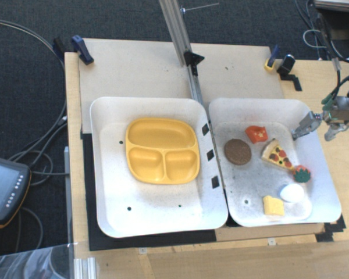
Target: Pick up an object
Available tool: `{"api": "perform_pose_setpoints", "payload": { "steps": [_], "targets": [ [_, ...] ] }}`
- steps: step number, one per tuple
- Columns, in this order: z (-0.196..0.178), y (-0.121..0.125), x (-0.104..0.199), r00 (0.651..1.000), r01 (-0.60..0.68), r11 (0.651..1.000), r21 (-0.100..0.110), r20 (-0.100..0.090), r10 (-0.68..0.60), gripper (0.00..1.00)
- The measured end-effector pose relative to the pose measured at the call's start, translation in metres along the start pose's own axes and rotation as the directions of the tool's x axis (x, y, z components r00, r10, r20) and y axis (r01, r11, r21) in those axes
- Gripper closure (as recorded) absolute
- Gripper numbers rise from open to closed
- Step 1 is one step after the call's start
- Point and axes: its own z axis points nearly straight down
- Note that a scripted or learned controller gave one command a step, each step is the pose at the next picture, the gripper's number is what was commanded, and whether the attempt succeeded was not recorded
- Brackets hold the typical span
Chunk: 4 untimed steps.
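- Right bin (314, 112), shallow, white, speckled floor: holds six small toy food items, none of them between the gripper's fingers.
- Brown round patty (238, 151): left part of the right bin, lying flat.
- Red tomato-like piece (256, 133): just above and right of the patty, apart from it.
- Pizza slice (277, 154): centre of the right bin, wedge with red dots, point aimed lower right.
- Strawberry (302, 174): red with green cap, at the pizza slice's lower tip, touching or nearly so.
- White egg-shaped item (291, 193): lower right of the bin, below the strawberry.
- Yellow cheese block (273, 205): just left of and below the white item, near the bin's bottom edge.
- Gripper (317, 128): at the right bin's upper right rim, two fingers spread apart, nothing between them; left finger tip (301, 128) is over the bin's edge.
- Left bin (104, 173): white, holds a yellow divided plate (161, 150) with three compartments, centred.
- Markings: no readable writing or brand on any item.
- Bench (134, 63): pale board, blue clamps at the upper corners.
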Motion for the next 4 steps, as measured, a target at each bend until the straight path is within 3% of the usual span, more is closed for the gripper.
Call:
{"api": "perform_pose_setpoints", "payload": {
  "steps": [1,4],
  "targets": [
    [0.000,0.000,0.000,1.000,-0.001,1.000,0.000,0.000,0.001,0.00],
    [0.151,0.006,-0.006,1.000,-0.003,1.000,0.005,-0.001,0.003,0.00]
  ]
}}
